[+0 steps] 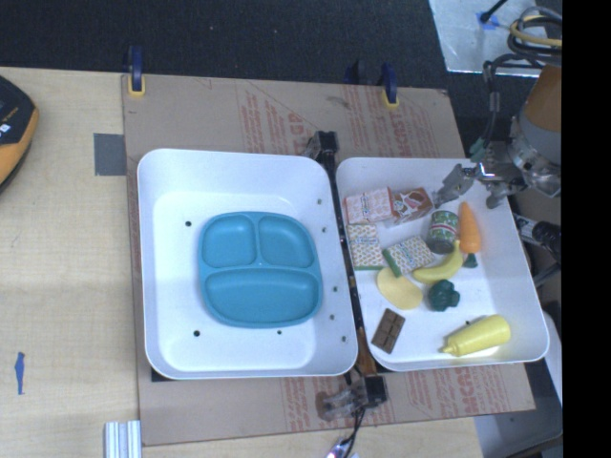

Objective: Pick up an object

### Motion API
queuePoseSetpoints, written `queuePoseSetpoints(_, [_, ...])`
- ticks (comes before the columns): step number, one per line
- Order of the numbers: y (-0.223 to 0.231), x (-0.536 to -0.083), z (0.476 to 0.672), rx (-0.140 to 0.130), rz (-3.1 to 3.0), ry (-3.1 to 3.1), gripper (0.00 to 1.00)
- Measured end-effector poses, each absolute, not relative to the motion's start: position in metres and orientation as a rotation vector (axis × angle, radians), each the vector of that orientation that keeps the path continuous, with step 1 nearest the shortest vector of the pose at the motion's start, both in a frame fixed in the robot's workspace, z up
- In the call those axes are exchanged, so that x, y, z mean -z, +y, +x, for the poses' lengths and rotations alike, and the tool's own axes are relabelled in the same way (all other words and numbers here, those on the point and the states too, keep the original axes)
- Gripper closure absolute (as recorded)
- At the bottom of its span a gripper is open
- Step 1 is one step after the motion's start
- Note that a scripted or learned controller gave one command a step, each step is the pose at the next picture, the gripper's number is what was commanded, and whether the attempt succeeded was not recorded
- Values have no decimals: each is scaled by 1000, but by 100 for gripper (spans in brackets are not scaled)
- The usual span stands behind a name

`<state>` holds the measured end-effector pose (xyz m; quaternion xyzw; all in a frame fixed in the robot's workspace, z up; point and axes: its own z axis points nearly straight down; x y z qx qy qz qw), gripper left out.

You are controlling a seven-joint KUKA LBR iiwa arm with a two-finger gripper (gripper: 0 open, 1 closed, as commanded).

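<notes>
My gripper (475,189) hovers over the far right corner of the right bin (520,284), open, with nothing between its fingers (454,183). Just below it lies an orange carrot (468,229), and a green can (442,230) sits beside the carrot. Further forward lie a banana (439,267), a dark green broccoli piece (441,297), a pale yellow slice (399,290), a yellow bottle (477,335) and a brown chocolate bar (387,329). Several small food packets (369,206) lie at the bin's left side.
The left bin (162,332) holds a blue divided plate (260,267). Clamps (326,145) join the two bins at the back and at the front. Cables and a metal stand (520,36) are beyond the bench at the far right.
</notes>
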<state>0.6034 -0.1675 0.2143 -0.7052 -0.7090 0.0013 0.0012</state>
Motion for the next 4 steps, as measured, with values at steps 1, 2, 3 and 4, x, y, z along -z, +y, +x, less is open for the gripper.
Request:
queuePoseSetpoints(1, [-214,-111,573,-15,-2213,-2216,0])
queuePoseSetpoints(2, [-196,-91,622,-3,-2212,-2231,0])
queuePoseSetpoints(3, [-175,-89,651,-33,-2193,-2215,0])
queuePoseSetpoints(4, [-176,-101,650,-30,-2192,-2216,100])
